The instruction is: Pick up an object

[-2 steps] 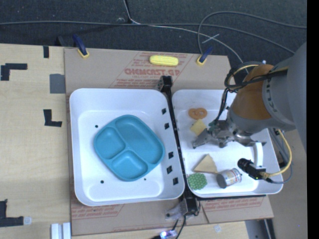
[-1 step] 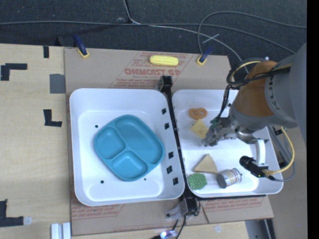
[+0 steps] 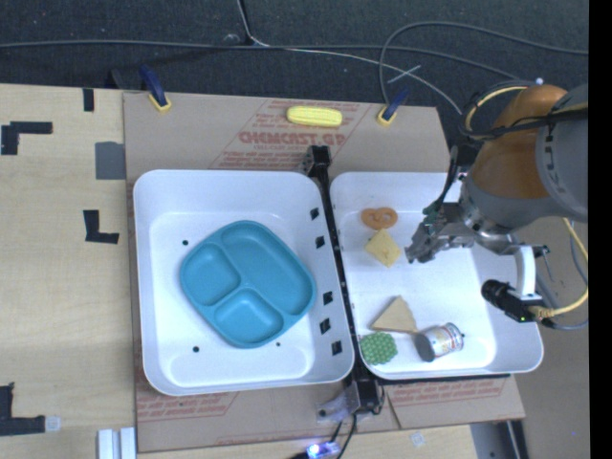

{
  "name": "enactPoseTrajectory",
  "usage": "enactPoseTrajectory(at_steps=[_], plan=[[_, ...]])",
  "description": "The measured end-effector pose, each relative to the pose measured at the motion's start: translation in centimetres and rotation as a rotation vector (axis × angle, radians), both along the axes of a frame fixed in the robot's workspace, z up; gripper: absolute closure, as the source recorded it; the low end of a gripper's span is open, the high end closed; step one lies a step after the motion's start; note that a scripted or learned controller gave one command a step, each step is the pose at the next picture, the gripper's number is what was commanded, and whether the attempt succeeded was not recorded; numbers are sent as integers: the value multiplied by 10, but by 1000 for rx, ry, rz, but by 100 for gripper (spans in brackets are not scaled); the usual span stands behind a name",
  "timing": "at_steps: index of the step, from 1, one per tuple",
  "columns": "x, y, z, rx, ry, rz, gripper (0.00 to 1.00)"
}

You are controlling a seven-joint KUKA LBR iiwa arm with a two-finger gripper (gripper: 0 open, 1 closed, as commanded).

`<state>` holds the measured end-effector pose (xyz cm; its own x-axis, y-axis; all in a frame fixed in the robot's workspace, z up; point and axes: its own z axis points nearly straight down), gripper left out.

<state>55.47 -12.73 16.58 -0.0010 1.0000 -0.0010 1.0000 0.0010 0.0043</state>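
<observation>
green ball (image 3: pixel 379 349) half-hidden behind bin rim (image 3: pixel 449 375)

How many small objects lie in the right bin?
5: a brown pretzel at the far side, a yellow block beside it, a tan wedge, a green disc and a metal can near the front edge.

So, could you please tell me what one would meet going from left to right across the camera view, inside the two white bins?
Blue divided tray → green round piece → metal can → the hand.
</observation>
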Motion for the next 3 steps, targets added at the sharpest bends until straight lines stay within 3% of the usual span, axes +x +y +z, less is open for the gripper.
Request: enactPoseTrajectory(at_steps=[1,3], plan=[[1,0,52,0,1,0,100],[21,114,54,3,5,6,100]])
